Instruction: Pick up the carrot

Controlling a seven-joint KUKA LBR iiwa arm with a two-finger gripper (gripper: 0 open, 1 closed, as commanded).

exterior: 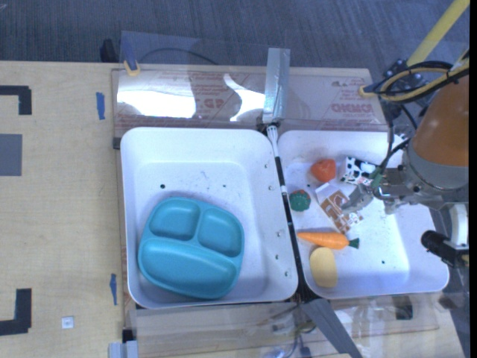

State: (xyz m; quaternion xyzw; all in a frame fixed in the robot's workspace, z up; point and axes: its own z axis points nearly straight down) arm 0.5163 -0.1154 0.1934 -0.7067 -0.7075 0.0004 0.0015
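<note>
Nearest us, the lemon (323, 266) touched the carrot (323, 239); we judged our gripper (363, 198), finger state indeterminable, could snag it instead.

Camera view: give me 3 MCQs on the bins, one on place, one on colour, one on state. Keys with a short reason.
1. Where does the carrot lie?
A. right bin
B. left bin
C. on the bench

2. What colour is the divided plate?
A. red
B. teal
C. yellow

3. How does the carrot stand to the gripper?
A. clamped between the fingers
B. lifted above the bin
C. lying on the bin floor, apart from the gripper

Key: 1 A, it lies in the right bin beside the yellow item. 2 B, teal plate in the left bin. 3 C, the gripper sits above it by the packet.
</note>
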